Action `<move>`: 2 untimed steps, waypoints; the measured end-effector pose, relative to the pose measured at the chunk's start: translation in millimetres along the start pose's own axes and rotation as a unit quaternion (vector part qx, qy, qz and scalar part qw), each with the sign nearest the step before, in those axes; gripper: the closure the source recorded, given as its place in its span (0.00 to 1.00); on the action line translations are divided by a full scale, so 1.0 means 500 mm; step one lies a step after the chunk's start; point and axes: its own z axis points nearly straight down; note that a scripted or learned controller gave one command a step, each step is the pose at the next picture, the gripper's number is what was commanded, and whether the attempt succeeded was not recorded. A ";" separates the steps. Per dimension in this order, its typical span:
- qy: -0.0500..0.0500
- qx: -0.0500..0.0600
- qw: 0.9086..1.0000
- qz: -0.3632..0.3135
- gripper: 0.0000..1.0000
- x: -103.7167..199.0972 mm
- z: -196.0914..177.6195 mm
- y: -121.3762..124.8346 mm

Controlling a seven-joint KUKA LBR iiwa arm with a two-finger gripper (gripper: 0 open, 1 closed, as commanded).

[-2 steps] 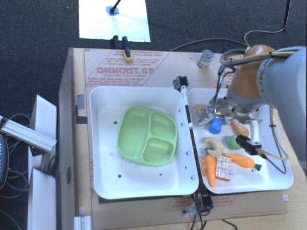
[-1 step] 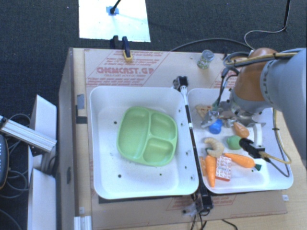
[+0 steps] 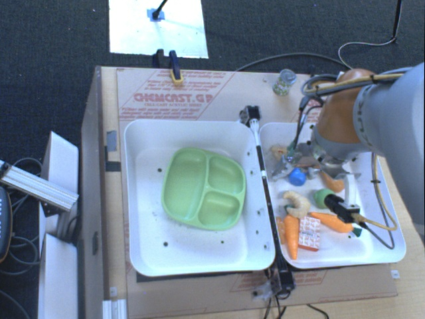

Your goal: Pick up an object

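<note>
Grey and orange above the wrist, hanging low with the two-finger gripper (image 3: 289,159) over the far part of the right shallow white plastic bin (image 3: 382,252); failing to make out the jaws as wide or narrow, the tip being too small and cluttered to tell; not seeing anything plainly held there.

Judging the main risk as closing beside, not around, the small blue rounded plastic toy (image 3: 297,176); being smooth and round, probably rolling or squirting out sideways under an off-centre pinch; possibly nudging it into the pale yellow curved plastic piece (image 3: 297,203) and coming up with nothing. Also risking a scrape along the dark strip between the bins (image 3: 264,178), running close beside the jaws on the side toward the left shallow white plastic bin (image 3: 133,178) and its pale green divided plastic plate (image 3: 204,188).

Placing the blue toy just beside the jaws, on their near side, perhaps touching, though too fine to tell; finding the yellow piece a little beyond it; finding the green rounded toy (image 3: 323,197) and the orange carrot-shaped toy (image 3: 330,222) farther off, toward the arm's side of the jaws.
</note>
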 end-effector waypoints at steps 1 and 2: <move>0.000 -0.001 1.000 -0.001 0.00 -0.014 -0.001 0.066; 0.000 -0.001 1.000 0.000 0.00 -0.010 -0.001 0.071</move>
